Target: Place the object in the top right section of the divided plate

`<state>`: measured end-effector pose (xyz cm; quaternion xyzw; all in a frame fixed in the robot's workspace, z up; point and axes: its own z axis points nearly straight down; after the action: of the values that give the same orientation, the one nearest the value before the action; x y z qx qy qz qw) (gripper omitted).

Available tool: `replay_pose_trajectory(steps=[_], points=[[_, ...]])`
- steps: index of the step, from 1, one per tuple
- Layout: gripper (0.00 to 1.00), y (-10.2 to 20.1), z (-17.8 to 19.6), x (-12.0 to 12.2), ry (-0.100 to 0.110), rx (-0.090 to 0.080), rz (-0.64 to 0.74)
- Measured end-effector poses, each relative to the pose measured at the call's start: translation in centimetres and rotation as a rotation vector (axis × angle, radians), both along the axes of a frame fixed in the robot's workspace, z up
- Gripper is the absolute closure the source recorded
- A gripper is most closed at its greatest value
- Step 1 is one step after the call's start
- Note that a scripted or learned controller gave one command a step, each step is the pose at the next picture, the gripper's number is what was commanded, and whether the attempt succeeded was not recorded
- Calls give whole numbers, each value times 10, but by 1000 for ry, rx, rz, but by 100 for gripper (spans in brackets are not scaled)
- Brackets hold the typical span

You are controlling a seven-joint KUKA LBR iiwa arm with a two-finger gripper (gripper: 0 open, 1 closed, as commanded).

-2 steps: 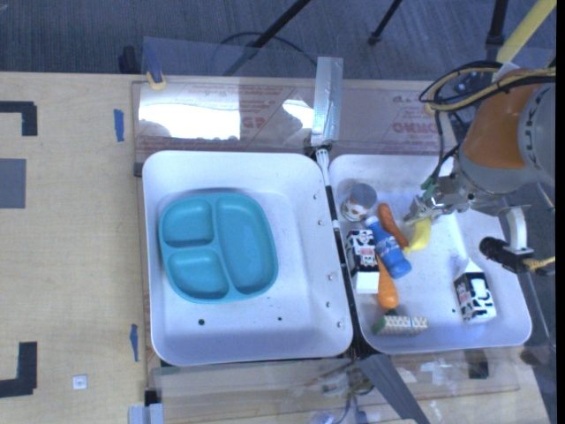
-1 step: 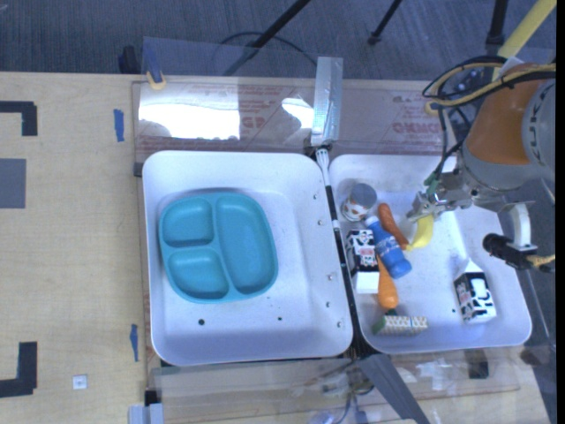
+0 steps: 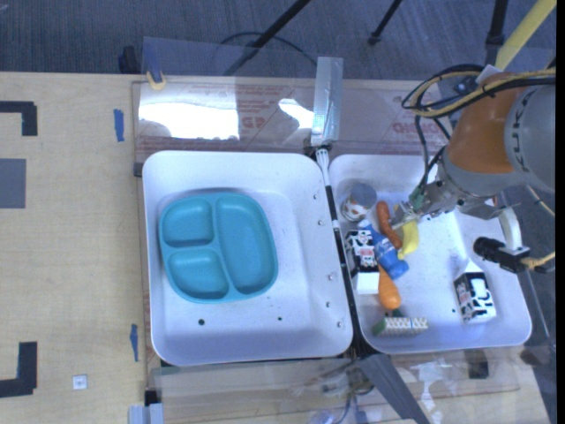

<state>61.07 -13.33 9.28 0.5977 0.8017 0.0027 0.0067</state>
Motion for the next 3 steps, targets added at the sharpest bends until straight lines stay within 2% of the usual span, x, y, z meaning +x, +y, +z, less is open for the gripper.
replay_pose_trajectory(steps=[1,2,3], points=[[100,-1,11,1,-4,-1,-2],[0,-1,11,1,-4,-1,-2],[0,-6,58,-63,14,1,411]])
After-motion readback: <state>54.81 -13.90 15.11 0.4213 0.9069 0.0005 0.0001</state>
